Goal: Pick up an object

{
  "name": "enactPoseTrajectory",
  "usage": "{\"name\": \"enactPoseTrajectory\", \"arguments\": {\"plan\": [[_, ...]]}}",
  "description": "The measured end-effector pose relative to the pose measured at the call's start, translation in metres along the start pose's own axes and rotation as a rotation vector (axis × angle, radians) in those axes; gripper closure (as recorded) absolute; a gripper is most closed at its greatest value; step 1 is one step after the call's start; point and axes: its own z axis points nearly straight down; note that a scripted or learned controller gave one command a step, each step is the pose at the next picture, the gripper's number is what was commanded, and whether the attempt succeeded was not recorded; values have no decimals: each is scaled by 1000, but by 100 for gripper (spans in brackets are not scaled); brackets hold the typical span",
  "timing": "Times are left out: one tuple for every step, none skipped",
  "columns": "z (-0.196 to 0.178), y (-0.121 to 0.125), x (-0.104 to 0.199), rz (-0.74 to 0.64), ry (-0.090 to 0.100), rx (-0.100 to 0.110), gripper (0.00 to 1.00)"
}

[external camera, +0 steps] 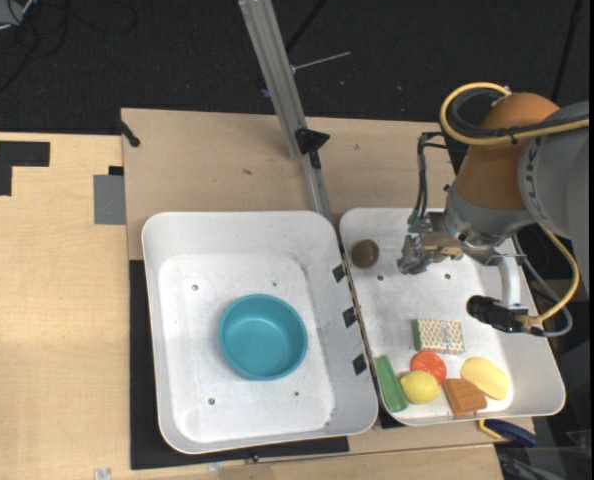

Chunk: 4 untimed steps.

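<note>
My gripper (411,259) hangs over the back part of the right bin (397,303), pointing down at the bin floor. A small brown ball (364,254) lies just to its left, apart from it. Toward the bin's front lie a patterned block (438,334), a red round piece (429,363), a yellow lemon-like piece (420,387), a green stick (390,383), an orange-brown block (464,397) and a yellow oval piece (484,377). I see nothing held under the gripper.
A blue bowl (264,336) sits in the middle of the left bin (177,258). A slanted metal rail (282,78) rises behind the bins. Black clips (349,316) mark the shared wall between the bins.
</note>
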Motion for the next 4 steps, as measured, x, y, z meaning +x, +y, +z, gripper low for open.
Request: {"name": "enactPoseTrajectory", "arguments": {"plan": [[-57,-4,6,0,0,-1,100],[-62,-4,5,1,0,3,100],[-68,-1,62,-3,2,4,100],[-63,-5,111,-3,1,4,100]]}}
